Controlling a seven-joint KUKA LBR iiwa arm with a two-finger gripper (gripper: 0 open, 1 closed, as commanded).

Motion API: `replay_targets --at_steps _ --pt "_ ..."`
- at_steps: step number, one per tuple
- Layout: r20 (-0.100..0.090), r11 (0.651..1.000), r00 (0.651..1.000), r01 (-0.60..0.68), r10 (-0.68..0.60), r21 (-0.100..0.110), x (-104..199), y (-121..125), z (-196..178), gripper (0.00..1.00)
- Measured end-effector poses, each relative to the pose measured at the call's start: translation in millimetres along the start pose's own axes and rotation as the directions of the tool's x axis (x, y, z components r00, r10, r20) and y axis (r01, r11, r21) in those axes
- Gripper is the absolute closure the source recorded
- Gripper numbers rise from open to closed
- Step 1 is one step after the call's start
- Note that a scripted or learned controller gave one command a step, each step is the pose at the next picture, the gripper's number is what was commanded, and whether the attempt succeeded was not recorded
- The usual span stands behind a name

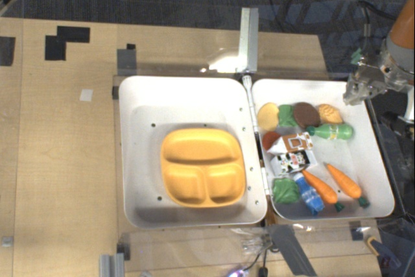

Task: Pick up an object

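1. Camera view, from above the bench: I have the gripper [358,89] at the far right corner of the right bin [382,172], hanging over the rim; from this angle I cannot tell how it is set, and I see nothing carried beneath it.

2. Toy food crowds the right bin. Along the far side run a yellow round piece [267,115], a green leafy piece [286,115], a brown piece [305,114] and a bread-like piece [330,114], each touching the next. Just nearer lies a green bottle [332,133] on its side.

3. Toward the near side, two carrots [343,181] lie slanted, a blue bottle [308,194] rests against one of them, and a small printed carton [292,154] sits beside a second green piece [284,190].

4. The left bin [130,152] holds a yellow divided tray [202,165], well apart from the arm.

5. My read on handling: these look like hollow plastic toys, so light, stiff and smooth, apt to slip or roll under a poor pinch. I would take the green bottle, nearest the arm and fairly free on its right end, across the narrow width of its body. The carrots taper, so a hold at the thick end seems safer.
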State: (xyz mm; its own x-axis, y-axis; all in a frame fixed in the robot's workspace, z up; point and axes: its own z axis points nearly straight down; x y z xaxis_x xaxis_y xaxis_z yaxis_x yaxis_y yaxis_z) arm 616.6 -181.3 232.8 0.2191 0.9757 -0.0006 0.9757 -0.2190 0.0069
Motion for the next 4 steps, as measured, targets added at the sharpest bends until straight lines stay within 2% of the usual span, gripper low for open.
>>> replay_targets --at_steps 1,2,3,4 --pt "0.001 0.998 0.998 0.062 -0.062 0.001 -18 3 -34 1.00" --pt "0.002 0.998 0.998 0.070 -0.070 -0.004 -16 5 -46 1.00" --pt "0.002 0.997 0.997 0.071 -0.071 -0.004 -16 5 -46 0.00" --pt "-0.001 0.980 0.980 0.201 -0.201 0.003 5 8 98 0.00"
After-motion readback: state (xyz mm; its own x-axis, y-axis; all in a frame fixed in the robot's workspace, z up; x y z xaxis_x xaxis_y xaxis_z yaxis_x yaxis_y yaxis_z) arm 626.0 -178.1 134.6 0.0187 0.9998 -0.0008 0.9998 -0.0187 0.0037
